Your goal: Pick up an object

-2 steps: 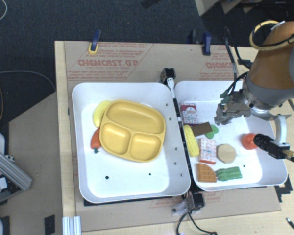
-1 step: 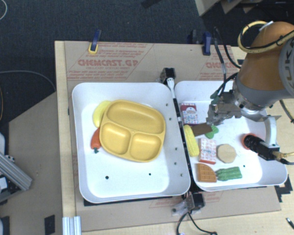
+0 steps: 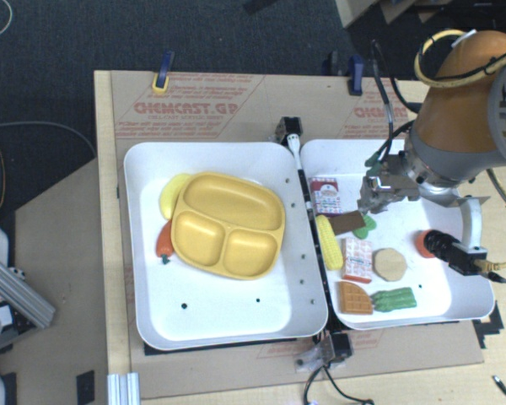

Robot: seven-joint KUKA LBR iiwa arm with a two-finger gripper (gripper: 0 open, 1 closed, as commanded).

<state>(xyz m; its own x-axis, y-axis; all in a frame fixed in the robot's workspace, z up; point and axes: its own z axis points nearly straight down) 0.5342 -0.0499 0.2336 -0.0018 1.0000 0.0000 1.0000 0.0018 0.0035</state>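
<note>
The waffle [image 3: 352,297] lies nearest, below the corn cob [image 3: 327,241]. Right of that cob, the claw [image 3: 373,201] hovers; whether open or closed, I cannot tell. The cob looks light, stiff plastic, likely best grasped across its middle.

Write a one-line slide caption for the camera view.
KUKA arm's pincer hovers over the right bin of toy food beside a corn cob; a yellow divided tray fills the left bin.
</note>
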